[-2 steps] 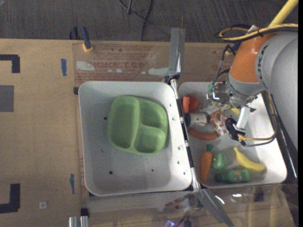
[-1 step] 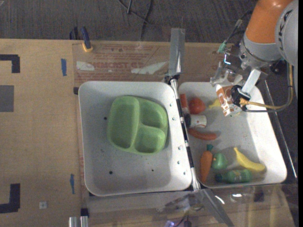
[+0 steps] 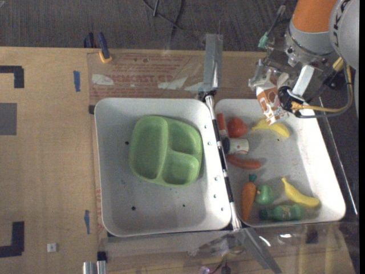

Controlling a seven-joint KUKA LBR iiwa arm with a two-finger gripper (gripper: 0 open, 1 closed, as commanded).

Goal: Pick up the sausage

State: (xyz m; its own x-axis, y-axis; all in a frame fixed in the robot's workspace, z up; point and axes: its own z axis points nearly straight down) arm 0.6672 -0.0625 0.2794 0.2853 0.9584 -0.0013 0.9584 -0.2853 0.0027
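- Right, your sausage [image 3: 244, 162] lies in the right bin [image 3: 325, 153], near its left wall, approx. mid-length, just below a small white cup-like piece [image 3: 238, 146].
- Looks like a toy: prob. light hollow plastic, stiff, smooth and a bit slick. Long, thin, rounded ends, red-orange, lying near level across the bin.
- Take it at mid-length, fingers across the narrow width; ends taper, so it'd likely squirt out there.
- Neighbours are glossy plastic too: red tomato-like piece [image 3: 236, 127] above, carrot [image 3: 248, 198] below, green veg [image 3: 263, 195], green bottle [image 3: 283, 212], two bananas [image 3: 299, 193] [image 3: 276, 128].
- Gripper [image 3: 272, 104] sits over the bin's top edge, well apart from the sausage, with a small white-and-orange carton [image 3: 268, 103] between its fingers.
- Left bin [image 3: 114, 198] is matte white w/ a lime-green divided tray [image 3: 166, 150], three shallow compartments.
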